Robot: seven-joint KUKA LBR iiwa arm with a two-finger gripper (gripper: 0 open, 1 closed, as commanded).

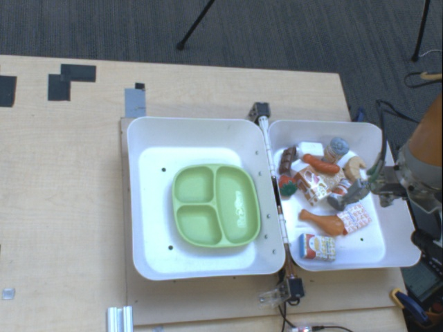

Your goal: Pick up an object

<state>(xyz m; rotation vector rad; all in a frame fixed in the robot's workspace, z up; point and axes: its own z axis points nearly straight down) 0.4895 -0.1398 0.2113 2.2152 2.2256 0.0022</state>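
Note:
The right bin (394, 244) holds a heap of several toy foods. Among them are an orange-red sausage (320, 163), a chicken drumstick (322, 221), a small printed carton (318, 247), a red-and-white packet (355, 217), a grey can (338, 146) and a patterned box (315, 185). My gripper (348, 195) reaches in from the right and sits low over the middle of the heap. It is just above the red-and-white packet and right of the patterned box. Its tip hides what lies beneath it.
The left bin (149, 185) carries a green three-compartment plate (216, 205). A clamp (260, 110) sits at the far end of the rim shared by the two bins, and a clip with cables (285, 292) at the near end. The arm's orange band (428, 138) is at the right edge.

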